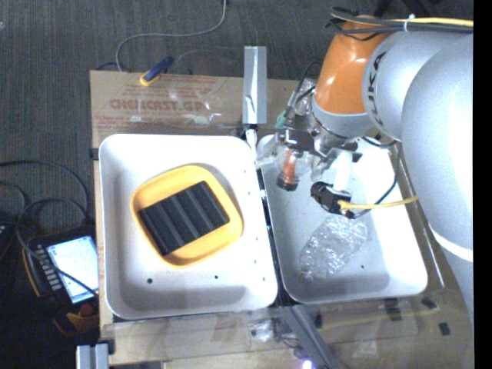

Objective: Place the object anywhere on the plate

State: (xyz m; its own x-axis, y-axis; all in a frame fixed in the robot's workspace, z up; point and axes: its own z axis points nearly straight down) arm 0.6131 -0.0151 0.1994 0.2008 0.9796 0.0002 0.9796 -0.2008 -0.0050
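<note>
- Though it lies flat at lower right of the frame, in the right bin, the crumpled clear plastic bottle looks light, springy, slippery; grip its narrower end
- The gripper hangs above it at upper centre, near the bin's rim; whether its jaws are apart I cannot tell
- The yellow plate waits in the left bin

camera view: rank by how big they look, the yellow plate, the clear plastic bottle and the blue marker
1. yellow plate, in the left bin, clearly largest.
2. clear plastic bottle, crumpled, in the right bin.
3. blue marker, on the cardboard beyond the bins, smallest; it lies farther from the camera, but the gap looks too wide to change the order.
</note>
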